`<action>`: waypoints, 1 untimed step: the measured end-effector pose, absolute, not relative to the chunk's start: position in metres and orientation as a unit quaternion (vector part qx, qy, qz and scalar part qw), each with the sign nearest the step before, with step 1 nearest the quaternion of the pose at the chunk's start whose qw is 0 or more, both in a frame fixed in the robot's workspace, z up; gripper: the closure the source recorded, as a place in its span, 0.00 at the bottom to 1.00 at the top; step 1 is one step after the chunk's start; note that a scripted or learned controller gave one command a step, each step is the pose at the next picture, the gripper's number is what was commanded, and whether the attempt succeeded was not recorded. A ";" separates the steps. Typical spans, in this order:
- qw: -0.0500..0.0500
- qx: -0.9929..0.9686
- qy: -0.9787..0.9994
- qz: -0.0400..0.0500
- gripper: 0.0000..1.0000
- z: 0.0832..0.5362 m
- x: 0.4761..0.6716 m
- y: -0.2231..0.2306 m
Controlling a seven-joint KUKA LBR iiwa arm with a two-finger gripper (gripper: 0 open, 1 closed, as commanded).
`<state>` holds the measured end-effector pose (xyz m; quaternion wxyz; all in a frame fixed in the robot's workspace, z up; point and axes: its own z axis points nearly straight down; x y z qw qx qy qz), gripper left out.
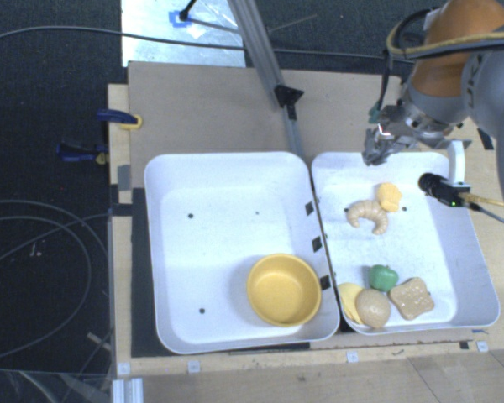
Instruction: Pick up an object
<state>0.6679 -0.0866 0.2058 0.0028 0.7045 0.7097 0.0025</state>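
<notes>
The claw [375, 155] hangs at the far edge of the right bin [470, 267], just above its rim, at the end of the grey arm [479, 74] that comes in from the right of the view. Its tip is dark and small, and whether it is wide or narrow cannot be told; nothing can be seen held in it.

The nearest things to the claw lie a little toward the camera from it, on the floor of the same bin. A small yellow piece [389, 196] sits just below the claw and slightly to its right. Touching or nearly touching that piece, on its left, is a pale croissant-shaped toy [368, 215], also near the claw but clearly apart from it.

Well away from the claw, at the near end of the right bin, four more things are grouped: a green pepper-like toy [383, 276], a tan toast-shaped piece [412, 298] beside it to the right, a round beige lump [372, 307] in front of the green one, and a yellow piece [349, 296] against the bin's left wall.

Farthest from the claw, across the divide and to its left, a yellow bowl [284, 289] stands upright in the near part of the left bin [176, 225]. Both bins rest on the brown worktop [202, 107].
</notes>
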 end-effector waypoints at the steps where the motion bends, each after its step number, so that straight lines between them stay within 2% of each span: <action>1: 0.004 0.705 0.709 0.003 1.00 0.268 0.664 -0.092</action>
